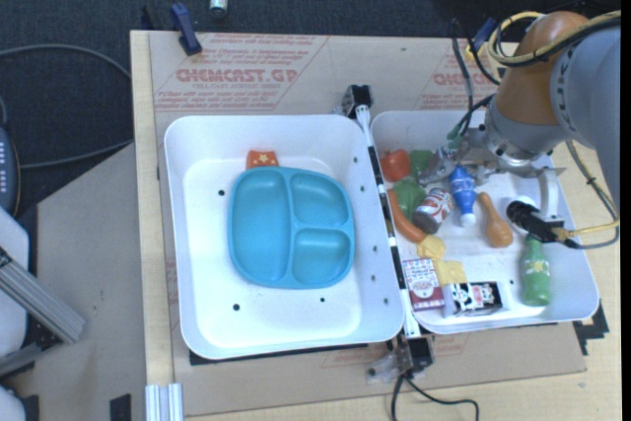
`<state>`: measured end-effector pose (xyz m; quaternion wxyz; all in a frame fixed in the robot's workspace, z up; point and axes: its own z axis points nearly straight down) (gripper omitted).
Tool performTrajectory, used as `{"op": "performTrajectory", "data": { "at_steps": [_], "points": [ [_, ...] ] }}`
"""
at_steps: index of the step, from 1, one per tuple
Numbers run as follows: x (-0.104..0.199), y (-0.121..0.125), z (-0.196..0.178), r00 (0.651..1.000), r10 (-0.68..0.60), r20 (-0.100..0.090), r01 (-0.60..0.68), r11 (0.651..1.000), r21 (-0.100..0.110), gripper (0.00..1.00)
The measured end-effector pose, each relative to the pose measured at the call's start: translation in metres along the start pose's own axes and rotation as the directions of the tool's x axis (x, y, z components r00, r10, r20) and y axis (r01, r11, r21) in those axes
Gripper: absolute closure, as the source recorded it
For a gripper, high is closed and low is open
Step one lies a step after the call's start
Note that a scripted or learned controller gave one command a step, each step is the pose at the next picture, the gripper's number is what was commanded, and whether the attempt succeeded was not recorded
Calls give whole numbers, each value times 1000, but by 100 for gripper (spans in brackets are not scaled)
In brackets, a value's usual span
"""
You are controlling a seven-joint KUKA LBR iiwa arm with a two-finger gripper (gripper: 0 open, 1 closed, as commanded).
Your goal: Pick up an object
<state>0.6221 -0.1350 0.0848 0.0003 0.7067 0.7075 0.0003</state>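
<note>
The right bin [582, 296] holds a jumble of small objects. Among them are a red-orange pepper [395, 164], a blue and white bottle [461, 192], an orange carrot-shaped piece [496, 220], a green bottle [535, 273] and a small can [431, 207]. My gripper [456, 151] hangs low over the bin's back part, just above the blue and white bottle and beside a green item [424, 161]. The grey wrist and orange band rise behind it to the right.
The left bin [197, 311] carries a blue divided plate [291, 227] and a small red and yellow block [261, 158] behind it. Printed cards [424, 286] and a yellow slice [449, 271] lie at the right bin's front. A black divider clip [357, 99] sits between the bins.
</note>
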Motion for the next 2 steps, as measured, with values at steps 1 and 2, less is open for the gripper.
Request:
{"op": "performTrajectory", "data": {
  "at_steps": [1, 2],
  "points": [
    [0, 1, -10, 1000, 0, 0, 0, 1000, -2, 100],
    [99, 1, -101, 1000, -1, -1, 1, 1000, -1, 100]
  ]
}}
